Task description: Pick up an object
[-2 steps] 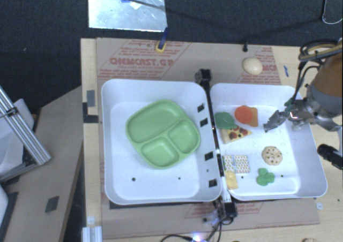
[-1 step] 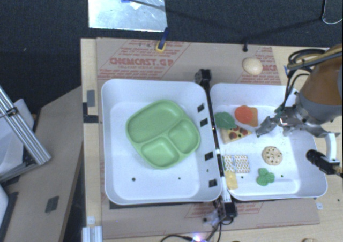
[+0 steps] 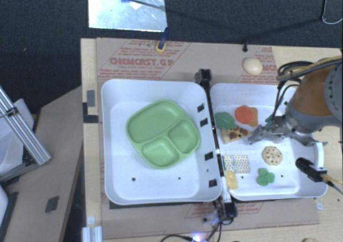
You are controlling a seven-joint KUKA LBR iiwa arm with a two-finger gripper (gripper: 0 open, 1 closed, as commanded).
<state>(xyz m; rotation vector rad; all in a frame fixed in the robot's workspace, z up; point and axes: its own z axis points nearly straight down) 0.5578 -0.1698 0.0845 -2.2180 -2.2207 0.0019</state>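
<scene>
While nothing is gripped, left bin (image 3: 112,128) holds a green tray (image 3: 163,133). Right bin (image 3: 278,90): leaf (image 3: 224,120), orange piece (image 3: 246,114), wafer (image 3: 236,163), cookie (image 3: 272,155), broccoli (image 3: 265,177), likely laid out as pick targets. Gripper (image 3: 256,136) hovers beside the leaf; jaw state: cannot tell.

Even overhead light, slightly soft focus

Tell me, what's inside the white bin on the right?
In the right bin: an orange-red piece, a green leafy piece, a cookie, a patterned wafer, a small green item. The arm covers the bin's far right corner.
</scene>
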